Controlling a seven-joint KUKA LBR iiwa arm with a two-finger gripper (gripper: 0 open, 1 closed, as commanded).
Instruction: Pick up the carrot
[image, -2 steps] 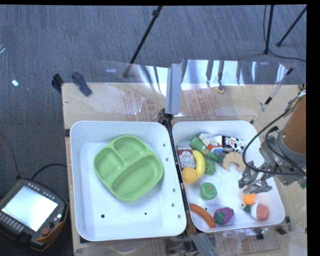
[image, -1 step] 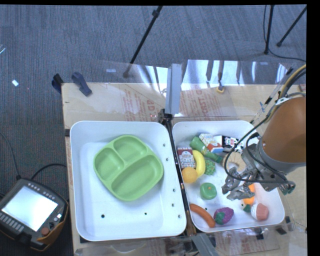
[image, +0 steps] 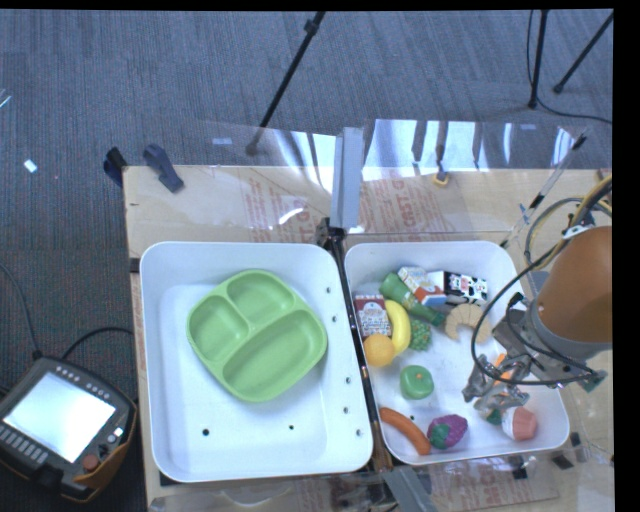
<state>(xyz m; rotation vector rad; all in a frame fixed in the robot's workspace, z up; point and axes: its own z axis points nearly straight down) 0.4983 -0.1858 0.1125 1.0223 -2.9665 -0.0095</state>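
Carrot (image: 404, 431) lies flat at the near edge of the right bin (image: 455, 251), just left of a purple toy (image: 447, 431), apart from the gripper (image: 497, 396). Gripper sits low over the bin's right side amid cables; cannot tell jaw state. Arm (image: 585, 290) cut off at right.

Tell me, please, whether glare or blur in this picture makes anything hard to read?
Camera view: bright glare streaks the clear panel behind the bins; the hand is a dark, cable-crowded tangle, its state unreadable; the carrot is evenly lit and sharp.
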